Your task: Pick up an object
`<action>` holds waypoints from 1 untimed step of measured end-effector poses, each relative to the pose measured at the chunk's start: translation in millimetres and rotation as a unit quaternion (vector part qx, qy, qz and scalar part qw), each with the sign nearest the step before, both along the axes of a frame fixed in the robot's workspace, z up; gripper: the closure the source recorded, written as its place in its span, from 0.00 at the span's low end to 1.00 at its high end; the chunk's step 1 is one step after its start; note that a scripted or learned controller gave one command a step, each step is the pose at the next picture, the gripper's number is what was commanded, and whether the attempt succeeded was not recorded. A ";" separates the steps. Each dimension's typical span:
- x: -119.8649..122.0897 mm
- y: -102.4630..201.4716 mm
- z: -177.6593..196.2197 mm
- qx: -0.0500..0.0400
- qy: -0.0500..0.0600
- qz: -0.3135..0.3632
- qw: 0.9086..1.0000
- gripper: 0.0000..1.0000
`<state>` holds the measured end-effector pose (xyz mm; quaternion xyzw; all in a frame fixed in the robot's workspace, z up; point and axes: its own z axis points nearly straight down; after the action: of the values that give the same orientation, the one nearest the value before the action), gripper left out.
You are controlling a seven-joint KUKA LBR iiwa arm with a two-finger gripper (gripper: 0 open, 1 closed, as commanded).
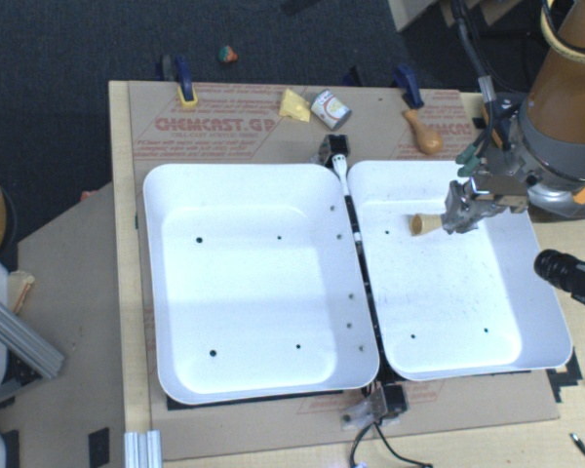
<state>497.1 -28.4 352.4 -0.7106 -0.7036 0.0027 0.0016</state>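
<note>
Cork lies near right bin's far wall, beside fingers.

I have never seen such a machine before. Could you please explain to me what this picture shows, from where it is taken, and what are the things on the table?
The picture comes from one camera fixed above a bench, looking down at a slant. Two shallow white bins sit side by side: the left bin and the right bin. The grey and orange machine entering from the right is a robot arm; at its end is a gripper, a two-finger hand for picking things up. It hangs over the right bin, right next to a small tan object lying there, perhaps a cork. Whether it grips that object is unclear. Behind the bins, on the board, lie a yellow piece, a small box and a wooden tool.
</note>
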 end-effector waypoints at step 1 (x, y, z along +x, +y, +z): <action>0.8 -15.2 164.5 0.000 -0.014 0.005 1.000 1.00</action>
<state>497.9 -43.6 516.9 -0.7074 -0.7068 -0.0073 -0.0086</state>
